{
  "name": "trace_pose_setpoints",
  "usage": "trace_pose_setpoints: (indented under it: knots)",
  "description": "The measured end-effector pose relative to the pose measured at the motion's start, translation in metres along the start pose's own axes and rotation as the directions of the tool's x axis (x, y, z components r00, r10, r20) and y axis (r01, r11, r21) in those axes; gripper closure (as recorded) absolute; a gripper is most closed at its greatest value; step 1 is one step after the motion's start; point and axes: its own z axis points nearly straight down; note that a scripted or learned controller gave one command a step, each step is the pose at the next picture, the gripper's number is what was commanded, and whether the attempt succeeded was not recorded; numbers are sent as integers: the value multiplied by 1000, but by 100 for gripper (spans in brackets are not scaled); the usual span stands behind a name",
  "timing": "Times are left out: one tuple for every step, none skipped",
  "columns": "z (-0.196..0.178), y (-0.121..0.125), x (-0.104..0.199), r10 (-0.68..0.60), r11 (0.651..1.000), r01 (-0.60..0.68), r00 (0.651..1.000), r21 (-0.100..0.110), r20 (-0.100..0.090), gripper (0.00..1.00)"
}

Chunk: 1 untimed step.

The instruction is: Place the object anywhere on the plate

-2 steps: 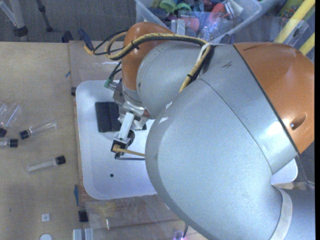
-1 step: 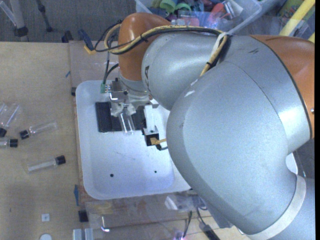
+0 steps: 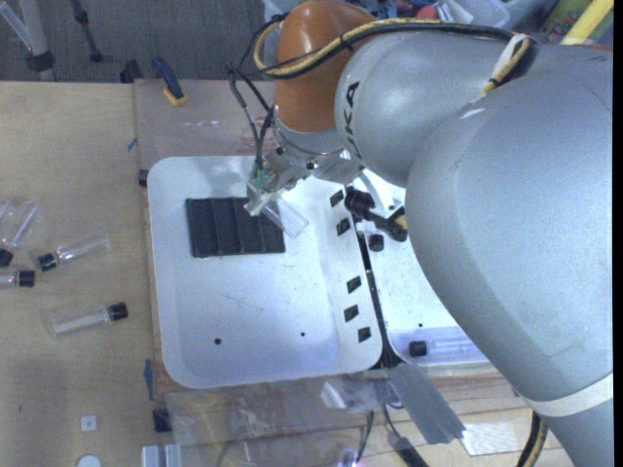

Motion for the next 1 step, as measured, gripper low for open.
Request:
trace_pose_setpoints:
  knots:
    - [-77, 26, 36, 380, 925, -380, 925, 0, 0, 100]
